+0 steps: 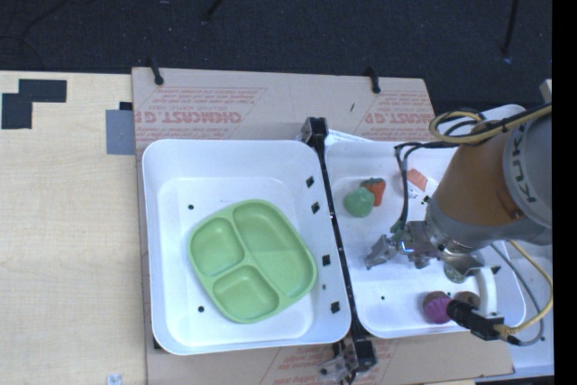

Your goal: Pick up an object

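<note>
Pincer (377,254) hovers low in the right bin (379,325), mid-floor; jaw state cannot be told. Green object (358,202) lies just up-bin beside an orange piece (376,189); purple object (436,307) near front wall. Advice: centre squarely over one target, descend vertically, then close.

Dark carpeted floor (297,4) w/ cables at top, pale wood bench (63,239) at left, cardboard sheet (270,108) under bins

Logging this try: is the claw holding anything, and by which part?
Nothing shows between the claw fingers; it hangs over bare floor of the right bin.
</note>
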Robot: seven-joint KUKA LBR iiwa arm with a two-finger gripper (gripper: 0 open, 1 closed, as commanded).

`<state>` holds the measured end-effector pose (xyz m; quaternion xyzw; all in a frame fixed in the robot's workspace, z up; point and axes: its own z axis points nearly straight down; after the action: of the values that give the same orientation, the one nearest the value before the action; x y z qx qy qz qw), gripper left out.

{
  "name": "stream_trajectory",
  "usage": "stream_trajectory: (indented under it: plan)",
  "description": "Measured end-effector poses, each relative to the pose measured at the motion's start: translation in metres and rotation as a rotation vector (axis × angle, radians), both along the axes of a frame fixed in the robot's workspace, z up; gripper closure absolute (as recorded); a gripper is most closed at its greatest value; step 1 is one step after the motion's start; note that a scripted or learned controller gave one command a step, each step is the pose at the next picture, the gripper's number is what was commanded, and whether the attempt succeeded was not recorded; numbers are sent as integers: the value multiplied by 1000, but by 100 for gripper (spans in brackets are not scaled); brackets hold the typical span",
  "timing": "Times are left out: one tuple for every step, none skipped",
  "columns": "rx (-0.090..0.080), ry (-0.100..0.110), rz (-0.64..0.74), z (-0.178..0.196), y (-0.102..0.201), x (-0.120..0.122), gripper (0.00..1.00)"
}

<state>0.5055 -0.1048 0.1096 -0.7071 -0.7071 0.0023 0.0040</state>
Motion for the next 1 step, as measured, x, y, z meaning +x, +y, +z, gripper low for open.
stream_trajectory:
  plan:
    - [-1, -5, 0, -23, 1, 0, 0]
